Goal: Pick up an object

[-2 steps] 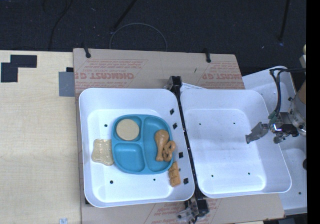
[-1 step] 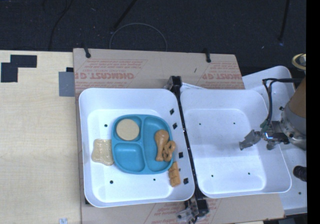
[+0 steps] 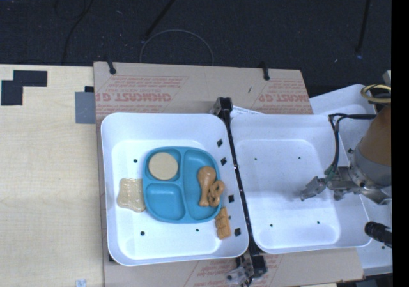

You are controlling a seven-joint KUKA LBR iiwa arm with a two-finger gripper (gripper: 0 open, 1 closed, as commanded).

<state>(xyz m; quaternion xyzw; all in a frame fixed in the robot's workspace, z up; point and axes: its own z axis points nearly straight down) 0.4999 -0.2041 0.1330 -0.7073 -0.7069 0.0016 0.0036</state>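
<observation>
Blue divided tray (image 3: 167, 206) sits in the left bin (image 3: 121, 142), carrying a round cracker (image 3: 162, 165) and pretzels (image 3: 210, 185). The pincer (image 3: 313, 188) hovers over the right bin (image 3: 281, 151), holding nothing; its opening cannot be judged. It should cross left and descend squarely over one piece.

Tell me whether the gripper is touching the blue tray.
Apart. The camera view shows the gripper over the right bin, while the blue tray lies in the left bin, beyond the divider between them.

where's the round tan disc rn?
In the left white bin, in the upper-left compartment of the blue divided plastic tray: the round tan disc.
</observation>
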